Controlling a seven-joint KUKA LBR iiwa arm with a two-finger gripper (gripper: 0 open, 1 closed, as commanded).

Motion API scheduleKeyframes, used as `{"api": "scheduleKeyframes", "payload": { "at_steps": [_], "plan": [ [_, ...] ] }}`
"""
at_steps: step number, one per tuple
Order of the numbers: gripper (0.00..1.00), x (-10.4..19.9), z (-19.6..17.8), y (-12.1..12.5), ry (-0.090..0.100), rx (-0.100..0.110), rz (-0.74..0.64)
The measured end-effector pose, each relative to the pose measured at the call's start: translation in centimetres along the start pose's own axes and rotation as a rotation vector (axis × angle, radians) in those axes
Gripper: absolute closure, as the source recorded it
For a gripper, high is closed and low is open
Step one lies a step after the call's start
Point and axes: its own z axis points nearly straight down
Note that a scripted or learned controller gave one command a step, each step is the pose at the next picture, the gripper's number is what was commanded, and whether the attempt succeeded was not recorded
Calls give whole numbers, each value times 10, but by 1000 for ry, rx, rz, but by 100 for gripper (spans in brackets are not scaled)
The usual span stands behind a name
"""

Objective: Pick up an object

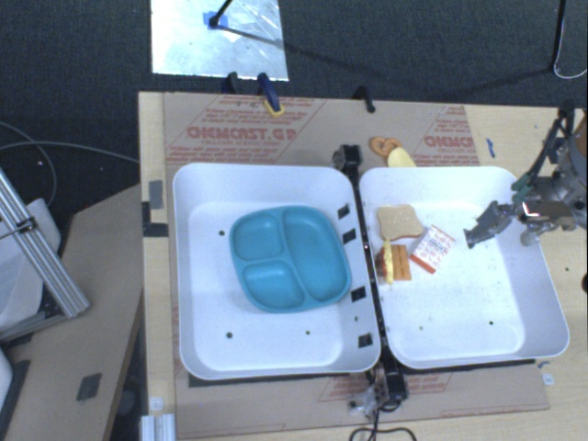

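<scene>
camera view: grey two-finger gripper (480,230) above right white bin (542,310), finger state cannot be told; tan bread slice (398,220), red-white packet (432,247) near left wall.

Blue divided plate (290,257) in the left bin (197,246); shiny metal sheet (219,24) beyond the bench.

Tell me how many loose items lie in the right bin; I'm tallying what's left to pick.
3, all near its left wall: a bread slice, a red-and-white packet right of it, and a yellow-orange toy food piece below the slice. Smaller pieces may be hidden.
</scene>
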Motion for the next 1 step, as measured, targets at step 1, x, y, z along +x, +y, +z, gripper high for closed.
{"api": "scheduleKeyframes", "payload": {
  "at_steps": [1],
  "plan": [
    [0,1,194,-1,0,5,5]
  ]
}}
